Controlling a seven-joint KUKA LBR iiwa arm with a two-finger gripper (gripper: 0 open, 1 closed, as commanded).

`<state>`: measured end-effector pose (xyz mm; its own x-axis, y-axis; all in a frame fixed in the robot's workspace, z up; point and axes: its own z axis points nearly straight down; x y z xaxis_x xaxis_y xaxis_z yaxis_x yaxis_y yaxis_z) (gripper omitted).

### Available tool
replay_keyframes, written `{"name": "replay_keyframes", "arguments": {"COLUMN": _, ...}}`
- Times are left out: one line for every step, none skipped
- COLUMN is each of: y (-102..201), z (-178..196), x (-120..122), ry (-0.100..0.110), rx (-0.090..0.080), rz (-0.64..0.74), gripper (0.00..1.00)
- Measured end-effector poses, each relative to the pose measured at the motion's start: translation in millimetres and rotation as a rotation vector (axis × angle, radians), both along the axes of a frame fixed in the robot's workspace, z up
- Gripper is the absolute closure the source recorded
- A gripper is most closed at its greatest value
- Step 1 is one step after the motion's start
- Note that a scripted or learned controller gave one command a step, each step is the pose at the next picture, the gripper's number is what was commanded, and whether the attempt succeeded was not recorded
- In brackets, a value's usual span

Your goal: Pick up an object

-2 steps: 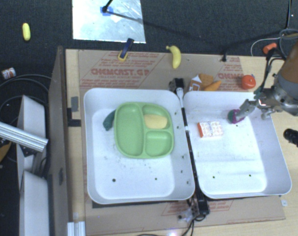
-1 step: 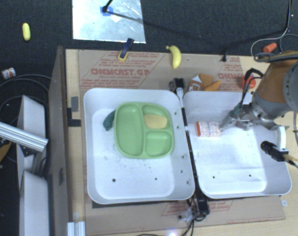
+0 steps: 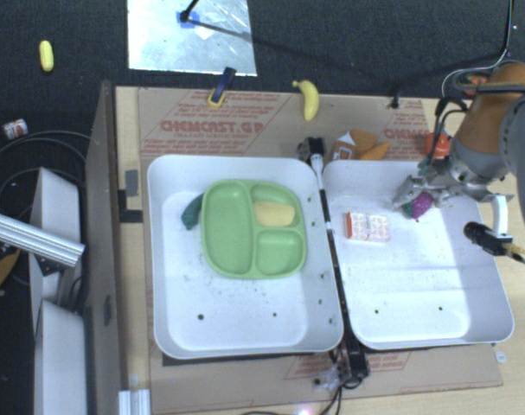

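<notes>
dark floor around a cardboard-covered tabletop [image 3: 245, 115] with two white bins. left bin [image 3: 184, 318] holds a green divided plate [image 3: 249, 229]. right bin [image 3: 435, 309] has a small red-and-white packet [image 3: 367, 226]; behind it the end effector [image 3: 420, 199] sits low over a purple object [image 3: 421, 204]. looks like mid-grasp; clamped or not, cannot tell. next: close, lift. cardboard reads "chemcast gp".

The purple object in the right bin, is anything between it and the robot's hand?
Nothing visible stands between them. The hand is right at the purple object, near the right bin's upper edge. The small red and white packet lies apart, toward the bin's left side, out of the way.
</notes>
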<state>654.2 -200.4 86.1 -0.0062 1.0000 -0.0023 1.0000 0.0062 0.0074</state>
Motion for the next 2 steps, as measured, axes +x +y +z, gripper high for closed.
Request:
{"name": "replay_keyframes", "arguments": {"y": 46, "z": 0, "x": 16, "ry": 0.002, "rx": 0.003, "rz": 0.002, "gripper": 0.00}}
{"name": "replay_keyframes", "arguments": {"y": 43, "z": 11, "x": 17, "ry": -0.001, "rx": 0.000, "rz": 0.002, "gripper": 1.00}}
